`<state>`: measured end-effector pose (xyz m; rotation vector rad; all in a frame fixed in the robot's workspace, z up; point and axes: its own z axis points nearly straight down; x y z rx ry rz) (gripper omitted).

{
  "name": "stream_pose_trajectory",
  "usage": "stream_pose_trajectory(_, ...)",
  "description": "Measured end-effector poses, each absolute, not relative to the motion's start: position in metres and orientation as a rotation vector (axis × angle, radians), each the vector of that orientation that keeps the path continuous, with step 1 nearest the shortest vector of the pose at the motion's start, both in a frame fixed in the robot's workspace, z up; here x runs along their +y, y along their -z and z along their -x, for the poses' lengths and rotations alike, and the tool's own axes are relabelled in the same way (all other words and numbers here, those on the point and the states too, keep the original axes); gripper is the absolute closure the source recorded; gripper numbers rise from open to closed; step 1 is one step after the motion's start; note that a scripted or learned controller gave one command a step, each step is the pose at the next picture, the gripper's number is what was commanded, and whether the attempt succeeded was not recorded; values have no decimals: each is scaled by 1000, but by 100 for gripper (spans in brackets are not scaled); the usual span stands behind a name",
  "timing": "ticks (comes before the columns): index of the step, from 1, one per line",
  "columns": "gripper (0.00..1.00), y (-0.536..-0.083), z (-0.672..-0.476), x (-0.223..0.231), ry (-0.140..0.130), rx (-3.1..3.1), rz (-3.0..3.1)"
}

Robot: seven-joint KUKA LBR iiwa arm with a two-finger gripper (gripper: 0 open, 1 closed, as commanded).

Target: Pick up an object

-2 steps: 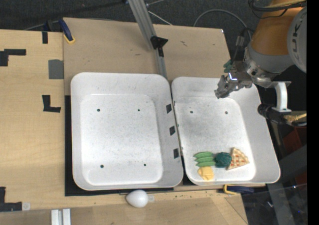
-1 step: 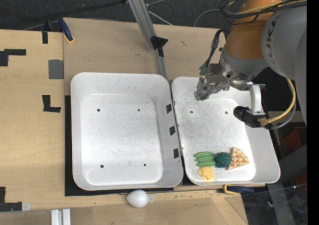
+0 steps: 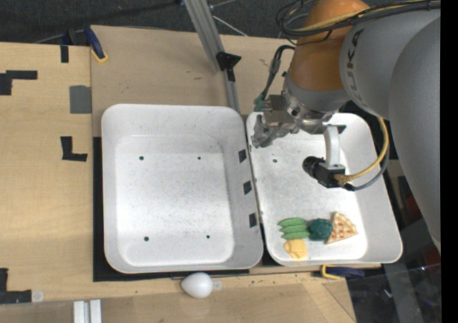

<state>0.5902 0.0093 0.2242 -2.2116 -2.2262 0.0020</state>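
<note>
Your end effector (image 3: 263, 132) hangs over the right bin's (image 3: 358, 253) far-left corner; its grip you cannot tell. At that speckled bin's near edge cluster a pizza slice (image 3: 343, 228), broccoli (image 3: 320, 228), green pods (image 3: 292, 225) and yellow corn (image 3: 295, 248).

I see matt speckled white plastic bins (image 3: 172, 117), pale wood-grain bench (image 3: 43, 193), glossy orange band (image 3: 329, 35) w/ smooth grey arm shell (image 3: 401, 71), brushed metal pole (image 3: 200, 10).

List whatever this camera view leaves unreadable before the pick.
- Gripper: small, dark, under the wrist in the camera view; state unreadable.
- Right bin: its far end is covered by the arm.
- Green toy: too small to identify.
- Yellow piece: too small to identify.
</note>
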Motion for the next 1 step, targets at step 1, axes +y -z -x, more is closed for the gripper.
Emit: stream_pose_trajectory(1, 100, -215, -587, 64, -3, -2226, 2211)
